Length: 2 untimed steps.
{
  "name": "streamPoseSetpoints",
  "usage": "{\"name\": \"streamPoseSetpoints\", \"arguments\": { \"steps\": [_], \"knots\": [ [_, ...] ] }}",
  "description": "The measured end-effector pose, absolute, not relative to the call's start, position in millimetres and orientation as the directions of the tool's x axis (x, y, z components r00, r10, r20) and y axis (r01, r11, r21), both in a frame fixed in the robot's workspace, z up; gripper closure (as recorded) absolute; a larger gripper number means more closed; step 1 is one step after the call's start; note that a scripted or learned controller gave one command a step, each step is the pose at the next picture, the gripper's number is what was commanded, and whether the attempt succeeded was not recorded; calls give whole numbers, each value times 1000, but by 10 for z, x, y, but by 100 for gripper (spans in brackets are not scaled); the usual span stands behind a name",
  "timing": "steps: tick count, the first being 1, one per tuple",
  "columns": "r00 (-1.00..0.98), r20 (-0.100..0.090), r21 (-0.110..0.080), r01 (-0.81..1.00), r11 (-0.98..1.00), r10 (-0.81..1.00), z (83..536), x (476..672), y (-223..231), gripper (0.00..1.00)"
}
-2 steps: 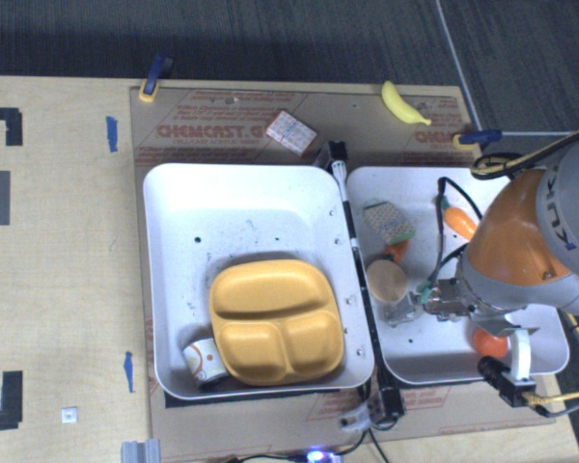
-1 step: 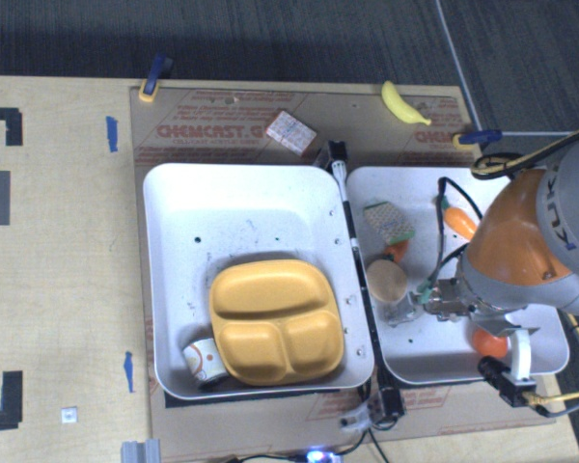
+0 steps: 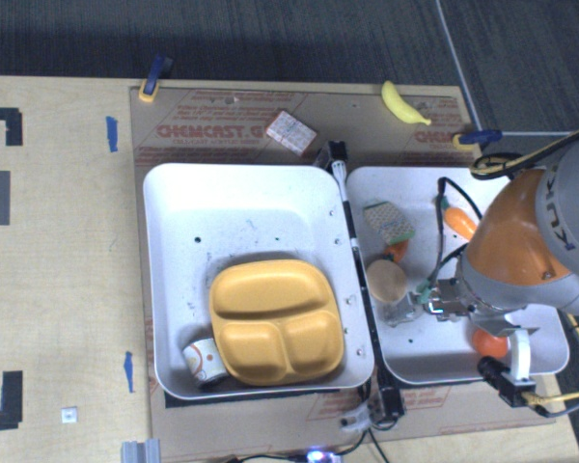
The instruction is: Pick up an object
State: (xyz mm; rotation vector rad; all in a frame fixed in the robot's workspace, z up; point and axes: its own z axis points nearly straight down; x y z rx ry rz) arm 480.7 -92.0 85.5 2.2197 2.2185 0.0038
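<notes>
reaching stage: two-finger gripper (image 3: 412, 302) low in right-hand shallow white bin (image 3: 550, 350), just beside round tan wooden-looking piece (image 3: 386, 280); can't tell whether open or gripping; next, needs closing squarely around it before lifting

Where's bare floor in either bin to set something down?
Left white bin: the upper floor is free, behind the yellow compartment tray. Right white bin: crowded by the tan round object, grey speckled piece and grey arm.

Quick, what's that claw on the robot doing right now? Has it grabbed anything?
Gripper: down in the right bin beside a round tan object; whether it is open, closed or holding anything cannot be told from this view.
</notes>
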Motion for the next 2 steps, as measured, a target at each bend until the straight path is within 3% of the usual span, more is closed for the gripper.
{"name": "streamPoseSetpoints", "arguments": {
  "steps": [2],
  "knots": [
    [0,0,4,1000,0,1000,855,4807,-932,0]
  ]
}}
